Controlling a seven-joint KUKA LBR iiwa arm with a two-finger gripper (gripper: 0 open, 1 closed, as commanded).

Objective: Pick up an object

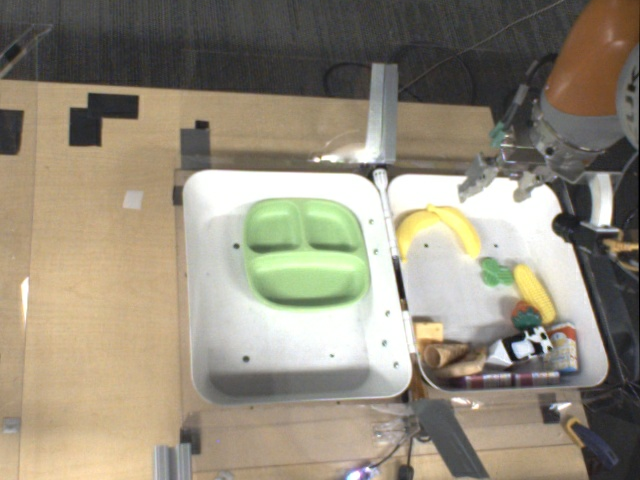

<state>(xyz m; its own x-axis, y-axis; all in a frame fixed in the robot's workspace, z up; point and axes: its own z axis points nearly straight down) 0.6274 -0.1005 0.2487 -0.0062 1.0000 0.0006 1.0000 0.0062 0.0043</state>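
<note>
Near edge of right bin (pixel 590 363): clutter heaped, items hard to tell apart. Corn (pixel 533 290) mid-bin, banana (pixel 440 228) behind it. I see the gripper (pixel 500 178) spread wide, holding nothing, over the far rim; arm cut off at right.

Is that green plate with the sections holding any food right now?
Empty. The green plate lies flat in the left bin, and all three of its sections show only bare green.

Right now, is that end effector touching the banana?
Apart. The camera view shows bare white bin floor between the end effector and the banana.
</note>
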